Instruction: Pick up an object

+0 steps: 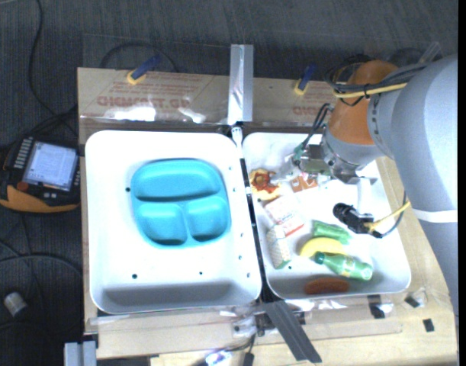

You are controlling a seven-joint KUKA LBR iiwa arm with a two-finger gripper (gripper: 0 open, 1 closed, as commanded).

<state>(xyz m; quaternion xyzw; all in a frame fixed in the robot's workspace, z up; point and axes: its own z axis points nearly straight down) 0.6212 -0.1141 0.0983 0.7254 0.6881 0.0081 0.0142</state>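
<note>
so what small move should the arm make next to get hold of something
Probably lower the gripper straight down: it sits over the far end of the right bin, with small packets just below and nothing seen between its fingers.

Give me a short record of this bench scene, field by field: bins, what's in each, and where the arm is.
left bin: shallow white bin holding a blue plastic three-compartment tray
right bin: shallow white bin with a jumble of small items
right bin items: green plastic bottle, yellow banana, brown sausage-shaped piece, small white box
arm: grey arm with orange band, reaching over the right bin's far end
gripper: above the bin's far part; grasp unclear
</note>
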